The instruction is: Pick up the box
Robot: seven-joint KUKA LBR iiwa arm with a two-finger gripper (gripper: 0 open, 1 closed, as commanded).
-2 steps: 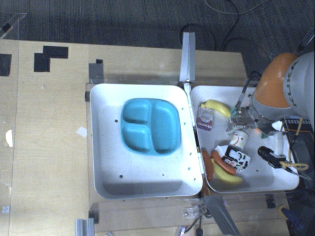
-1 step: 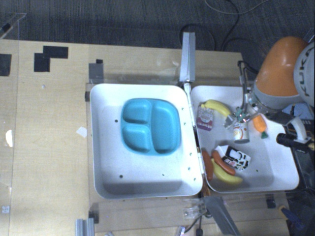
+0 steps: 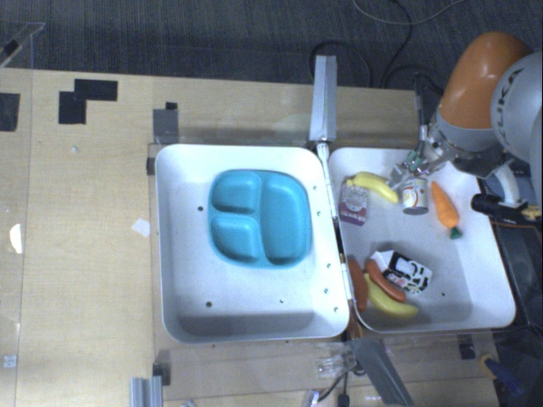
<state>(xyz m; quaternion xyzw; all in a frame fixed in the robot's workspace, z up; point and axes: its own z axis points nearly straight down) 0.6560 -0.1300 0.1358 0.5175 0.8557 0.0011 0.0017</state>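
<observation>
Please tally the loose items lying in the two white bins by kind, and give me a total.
Blue divided tray: 1, in the left bin
Banana: 2
Carrot: 1
Hot dog: 2
Black and white box: 1
Small purple and white packet: 1
Small can: 1
Total: 9, with 8 in the right bin

smooth white plastic bins (image 3: 170, 253), glossy blue plastic tray (image 3: 259, 217), pale matt wood bench (image 3: 76, 244)

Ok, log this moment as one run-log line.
task: pick up box | gripper: over right bin, by banana | box: lying near left wall, untouched | blue tray: left bin
</observation>
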